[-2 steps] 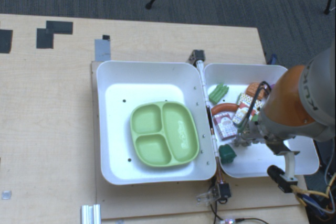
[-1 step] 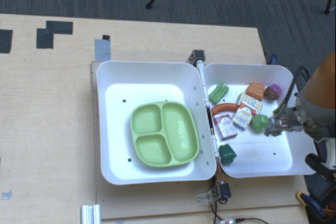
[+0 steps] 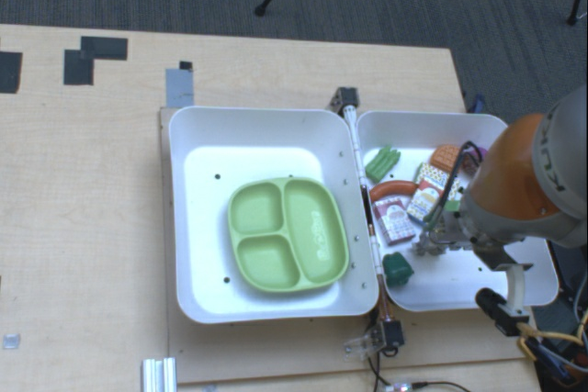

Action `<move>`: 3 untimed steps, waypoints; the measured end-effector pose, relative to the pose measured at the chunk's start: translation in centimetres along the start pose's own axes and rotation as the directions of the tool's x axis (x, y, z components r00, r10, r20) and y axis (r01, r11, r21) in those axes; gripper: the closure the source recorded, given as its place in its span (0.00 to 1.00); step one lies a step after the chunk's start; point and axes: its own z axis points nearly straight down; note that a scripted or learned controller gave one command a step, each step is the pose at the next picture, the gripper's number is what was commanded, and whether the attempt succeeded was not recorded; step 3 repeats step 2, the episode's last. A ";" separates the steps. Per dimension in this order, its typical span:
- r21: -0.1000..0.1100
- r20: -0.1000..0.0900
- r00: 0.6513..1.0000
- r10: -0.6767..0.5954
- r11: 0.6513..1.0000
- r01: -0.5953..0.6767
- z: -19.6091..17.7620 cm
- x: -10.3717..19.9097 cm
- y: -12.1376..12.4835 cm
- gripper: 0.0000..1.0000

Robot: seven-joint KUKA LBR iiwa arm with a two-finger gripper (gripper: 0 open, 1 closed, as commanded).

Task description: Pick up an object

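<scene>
Your end effector sits low inside the right bin, near the middle of its floor, and you cannot tell from this slanted view whether it is open or closed on anything, since the wrist and orange band cover it from above. Just beside it toward the divider lie a small card packet, a red sausage-shaped piece and, nearer the bench's front edge, a dark green block; a green pod-like item and an orange box lie toward the far wall. This looks like the descent-and-grasp step. Next, you need one object squarely between the tips before lifting straight up. The left bin carries a green divided plate.
</scene>
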 end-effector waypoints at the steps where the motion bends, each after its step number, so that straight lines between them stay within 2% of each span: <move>1: 0.004 0.000 1.000 0.000 1.000 0.000 -7.2 -5.9 -0.1 0.00; 2: 0.001 0.000 1.000 -0.001 1.000 0.001 0.0 -3.7 0.0 0.00; 3: 0.001 0.000 1.000 -0.001 1.000 0.001 0.0 -3.7 0.0 0.00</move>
